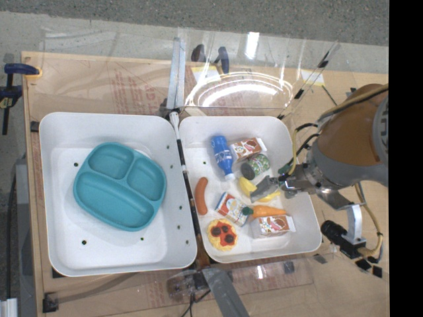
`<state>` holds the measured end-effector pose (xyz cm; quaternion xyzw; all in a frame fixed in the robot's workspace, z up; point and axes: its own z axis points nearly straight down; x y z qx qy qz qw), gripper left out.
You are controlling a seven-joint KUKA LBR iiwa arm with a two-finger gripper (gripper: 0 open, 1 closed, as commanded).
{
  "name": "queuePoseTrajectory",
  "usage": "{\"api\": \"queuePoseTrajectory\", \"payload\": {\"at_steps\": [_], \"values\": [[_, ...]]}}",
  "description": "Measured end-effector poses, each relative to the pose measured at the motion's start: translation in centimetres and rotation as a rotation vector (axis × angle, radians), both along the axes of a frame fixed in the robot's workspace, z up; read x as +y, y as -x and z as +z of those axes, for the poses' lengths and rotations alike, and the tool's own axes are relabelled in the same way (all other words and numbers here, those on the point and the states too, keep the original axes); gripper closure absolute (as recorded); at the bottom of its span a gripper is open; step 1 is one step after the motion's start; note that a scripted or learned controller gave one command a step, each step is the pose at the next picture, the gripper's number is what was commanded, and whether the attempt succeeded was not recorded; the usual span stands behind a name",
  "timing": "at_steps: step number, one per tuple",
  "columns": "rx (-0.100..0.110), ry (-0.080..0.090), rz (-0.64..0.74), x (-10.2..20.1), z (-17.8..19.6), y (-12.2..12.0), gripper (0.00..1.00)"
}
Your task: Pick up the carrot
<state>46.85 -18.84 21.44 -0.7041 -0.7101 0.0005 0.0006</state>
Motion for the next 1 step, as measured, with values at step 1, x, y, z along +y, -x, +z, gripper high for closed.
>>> {"api": "queuePoseTrajectory", "payload": {"at_steps": [1], "values": [[-0.014, 0.007, 0.232, -1.77, -11.07, -3.57, 0.0]]}}
